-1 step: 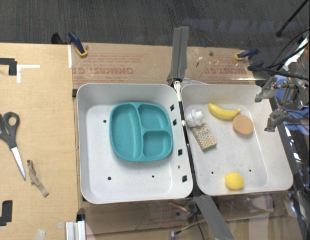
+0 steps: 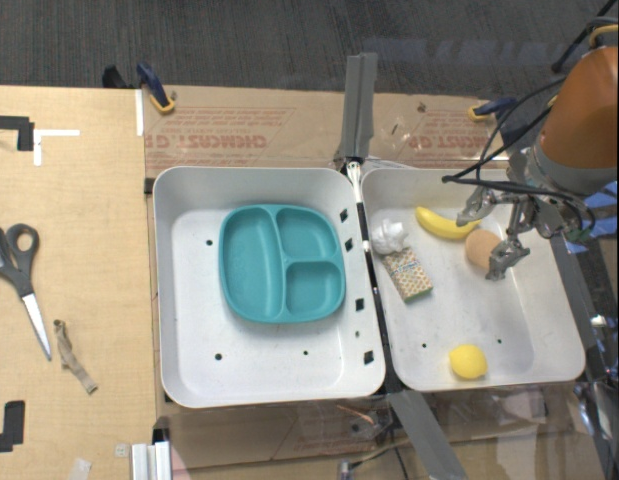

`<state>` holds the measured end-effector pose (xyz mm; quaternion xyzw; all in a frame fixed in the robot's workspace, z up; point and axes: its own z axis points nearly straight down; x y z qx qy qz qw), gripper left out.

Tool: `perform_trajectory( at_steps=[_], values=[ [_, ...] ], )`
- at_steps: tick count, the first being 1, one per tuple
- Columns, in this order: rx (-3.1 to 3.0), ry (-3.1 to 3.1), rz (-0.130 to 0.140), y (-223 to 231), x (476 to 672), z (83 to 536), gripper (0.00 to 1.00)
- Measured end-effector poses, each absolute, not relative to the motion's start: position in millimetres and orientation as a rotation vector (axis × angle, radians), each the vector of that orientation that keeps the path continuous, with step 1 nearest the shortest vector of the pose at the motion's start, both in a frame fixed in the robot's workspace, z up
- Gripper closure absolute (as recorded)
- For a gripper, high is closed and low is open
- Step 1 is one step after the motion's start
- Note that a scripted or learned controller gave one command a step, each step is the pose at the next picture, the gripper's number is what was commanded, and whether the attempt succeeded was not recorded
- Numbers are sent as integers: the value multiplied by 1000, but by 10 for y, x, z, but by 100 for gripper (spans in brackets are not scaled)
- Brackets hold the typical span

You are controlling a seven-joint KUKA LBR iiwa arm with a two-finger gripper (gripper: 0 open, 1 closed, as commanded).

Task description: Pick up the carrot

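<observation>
two shallow white bins – left (image 2: 184,363), right (image 2: 534,318) | one teal three-part plastic plate (image 2: 282,263), left bin | gripper (image 2: 492,233) over right bin, jaws apart, gripping nothing | one yellow banana (image 2: 441,224) | one tan ball (image 2: 479,248) | one yellow lemon (image 2: 468,362) | carrot – place cannot be told

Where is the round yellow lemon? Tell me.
The round yellow lemon lies in the right white bin near its front wall, with the patterned packet farther back to the view's left.

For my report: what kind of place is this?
Probably a robotics lab bench: two white bins on cardboard, a robot arm reaching in, and toy food such as a banana for grasping trials.
</observation>
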<state>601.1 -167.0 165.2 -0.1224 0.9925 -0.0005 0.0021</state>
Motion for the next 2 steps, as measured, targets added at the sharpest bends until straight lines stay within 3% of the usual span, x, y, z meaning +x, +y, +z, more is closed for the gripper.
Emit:
perform_trajectory(
  at_steps=[1, 2],
  values=[
    [-544, 3091, -2, -1590, 5211, 1079, 0],
    [-389, 3112, -3, -2221, 5113, 930, 0]
  ],
)
